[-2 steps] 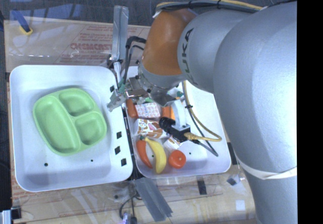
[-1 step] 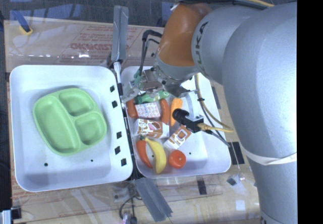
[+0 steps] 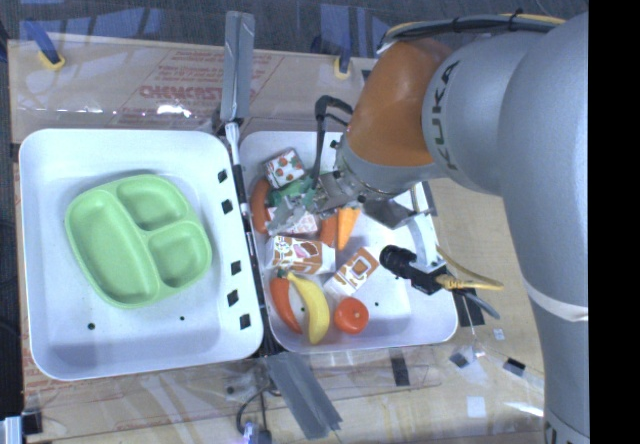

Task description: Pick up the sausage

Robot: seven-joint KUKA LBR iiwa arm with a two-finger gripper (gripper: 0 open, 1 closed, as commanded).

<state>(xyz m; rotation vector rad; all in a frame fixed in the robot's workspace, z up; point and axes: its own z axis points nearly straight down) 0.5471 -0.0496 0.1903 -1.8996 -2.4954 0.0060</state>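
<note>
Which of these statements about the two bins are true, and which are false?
1. The green plate lies in the left bin. True.
2. The banana lies on the green plate. False: it lies in the right bin.
3. A carrot lies in the right bin. True.
4. The arm reaches over the left bin. False: it is over the right bin.

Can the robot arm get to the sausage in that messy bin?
Probably yes. The sausage lies at the right bin's left wall, uncovered from above, though a green packet crowds it. The arm hangs close by.
</note>
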